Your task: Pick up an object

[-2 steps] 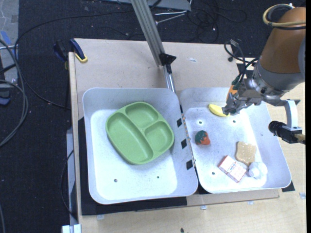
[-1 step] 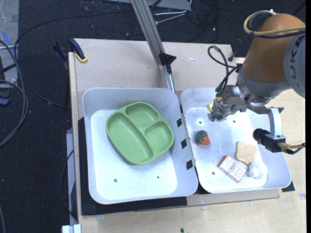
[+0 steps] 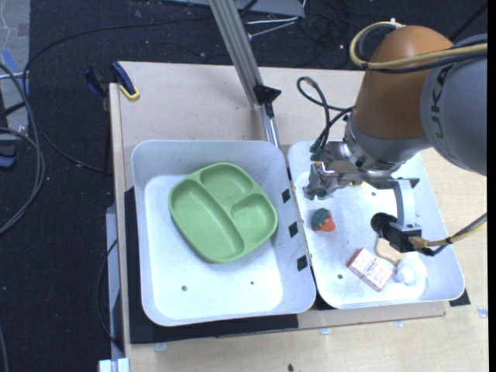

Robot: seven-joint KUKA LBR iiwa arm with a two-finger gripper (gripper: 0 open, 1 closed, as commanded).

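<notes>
as i checked the overhead feed, the grey arm with the orange band [image 3: 403, 91] reached in from the right and its gripper [image 3: 315, 186] hung over the far left part of the right shallow white plastic bin [image 3: 341, 294], close to the seam between the two bins. from this slant i could not tell whether the gripper was spread or closed, and i saw nothing held in it.

candidate objects, all in the right bin:
- small green-and-red rounded object [image 3: 323, 220], lying just on the near side of the gripper, apart from it as far as i could judge.
- small pink-and-white box [image 3: 370, 269], lying flat and skewed toward the near edge of the bin.
- white crumpled lump [image 3: 409, 270], just beside the box on its right; whether they touched i could not tell.

the left shallow white plastic bin [image 3: 159, 289] held one light green plastic plate with three compartments [image 3: 223, 211], lying flat and turned at an angle, in the far half of the bin and well apart from the gripper.

both bins sat side by side on the pale wooden bench [image 3: 178, 99].
</notes>
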